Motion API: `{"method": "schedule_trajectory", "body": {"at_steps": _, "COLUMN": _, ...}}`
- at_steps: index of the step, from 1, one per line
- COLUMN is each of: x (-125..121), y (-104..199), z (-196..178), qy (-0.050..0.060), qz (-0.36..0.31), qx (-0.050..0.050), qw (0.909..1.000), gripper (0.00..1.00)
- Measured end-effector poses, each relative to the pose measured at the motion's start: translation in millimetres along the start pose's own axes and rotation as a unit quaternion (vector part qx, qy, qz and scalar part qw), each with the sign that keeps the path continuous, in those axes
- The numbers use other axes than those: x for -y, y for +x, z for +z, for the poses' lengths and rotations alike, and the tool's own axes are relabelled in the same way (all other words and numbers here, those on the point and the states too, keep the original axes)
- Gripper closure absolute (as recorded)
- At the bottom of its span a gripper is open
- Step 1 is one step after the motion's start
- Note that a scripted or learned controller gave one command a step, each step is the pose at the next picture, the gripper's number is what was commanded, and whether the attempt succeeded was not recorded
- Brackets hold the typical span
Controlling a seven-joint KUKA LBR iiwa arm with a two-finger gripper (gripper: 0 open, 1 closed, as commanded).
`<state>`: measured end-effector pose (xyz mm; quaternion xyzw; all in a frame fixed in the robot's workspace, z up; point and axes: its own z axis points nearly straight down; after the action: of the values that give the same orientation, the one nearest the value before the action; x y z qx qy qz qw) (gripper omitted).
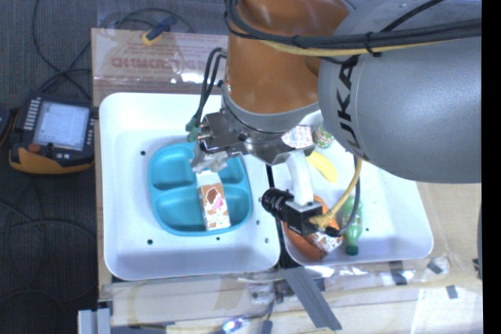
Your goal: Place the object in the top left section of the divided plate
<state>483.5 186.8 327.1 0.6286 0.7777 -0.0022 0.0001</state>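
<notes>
From my feed the small printed packet (213, 205) sits across the lower part of the blue divided plate (168, 174) in the left bin (125, 192), gripper (210, 156) hanging just above it, can't tell its state, arm (376, 90) bent in from the right.

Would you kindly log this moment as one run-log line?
arm: over both bins | gripper: above blue divided plate | small box: on plate's right side | left bin: holds plate
</notes>
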Motion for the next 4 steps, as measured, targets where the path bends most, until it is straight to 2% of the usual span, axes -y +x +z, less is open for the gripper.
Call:
{"method": "schedule_trajectory", "body": {"at_steps": 1, "x": -20.7, "y": -58.4, "z": 47.3, "qy": 0.000, "qz": 0.016, "qx": 0.000, "qw": 0.9999, "gripper": 1.00}}
{"method": "schedule_trajectory", "body": {"at_steps": 2, "x": -30.5, "y": -121.3, "z": 87.2, "qy": 0.001, "qz": 0.069, "qx": -0.001, "qw": 0.9976, "gripper": 1.00}}
{"method": "schedule_trajectory", "body": {"at_steps": 3, "x": -26.2, "y": -165.6, "z": 78.1, "qy": -0.001, "qz": -0.082, "qx": -0.001, "qw": 0.9966, "gripper": 1.00}}
{"method": "schedule_trajectory", "body": {"at_steps": 4, "x": -48.8, "y": -173.2, "z": 4.7, "qy": -0.002, "qz": -0.136, "qx": -0.001, "qw": 0.9907, "gripper": 1.00}}
